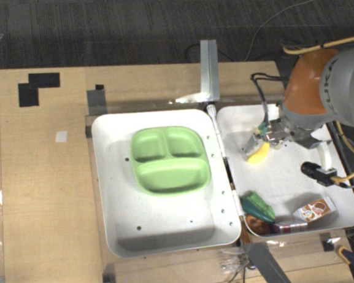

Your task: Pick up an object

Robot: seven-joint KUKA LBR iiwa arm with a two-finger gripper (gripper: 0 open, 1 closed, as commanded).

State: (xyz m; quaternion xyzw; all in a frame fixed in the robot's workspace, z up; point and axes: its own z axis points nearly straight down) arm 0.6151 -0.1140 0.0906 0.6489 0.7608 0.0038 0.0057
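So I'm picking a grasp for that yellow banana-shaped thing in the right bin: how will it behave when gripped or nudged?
The yellow banana looks small and smooth, so probably light and a bit slippery. Its curved, rounded body could rock or pivot if pushed rather than slide straight. It lies right beside the gripper in the right bin; whether it's hard or soft I cannot tell.

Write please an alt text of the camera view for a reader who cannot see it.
The grey arm's tool hangs over a yellow object in the right white bin, which also holds a green item and a small carton. The left bin holds a green divided plate.
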